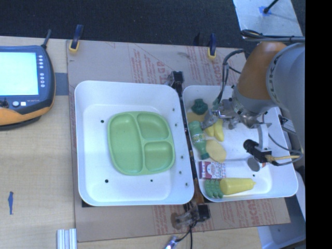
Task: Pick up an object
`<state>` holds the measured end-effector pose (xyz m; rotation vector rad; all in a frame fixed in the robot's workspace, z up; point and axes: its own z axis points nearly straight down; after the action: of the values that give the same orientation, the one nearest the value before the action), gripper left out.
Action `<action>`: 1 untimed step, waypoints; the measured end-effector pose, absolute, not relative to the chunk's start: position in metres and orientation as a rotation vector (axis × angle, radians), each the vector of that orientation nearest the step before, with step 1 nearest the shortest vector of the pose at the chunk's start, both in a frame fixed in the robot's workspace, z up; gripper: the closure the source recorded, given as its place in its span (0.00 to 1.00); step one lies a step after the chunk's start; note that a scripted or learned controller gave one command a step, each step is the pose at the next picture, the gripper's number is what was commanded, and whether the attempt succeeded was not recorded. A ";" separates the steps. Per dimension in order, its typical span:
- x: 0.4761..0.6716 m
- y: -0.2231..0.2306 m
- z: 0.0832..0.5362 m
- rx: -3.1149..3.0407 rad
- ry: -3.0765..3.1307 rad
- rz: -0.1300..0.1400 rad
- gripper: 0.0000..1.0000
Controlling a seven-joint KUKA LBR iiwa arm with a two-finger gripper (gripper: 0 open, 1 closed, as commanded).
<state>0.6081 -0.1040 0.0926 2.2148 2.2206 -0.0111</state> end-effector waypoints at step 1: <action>0.609 -0.103 0.104 2.215 2.227 -0.010 1.00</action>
<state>0.6087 -0.1026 0.1041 2.2152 2.2274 -0.0097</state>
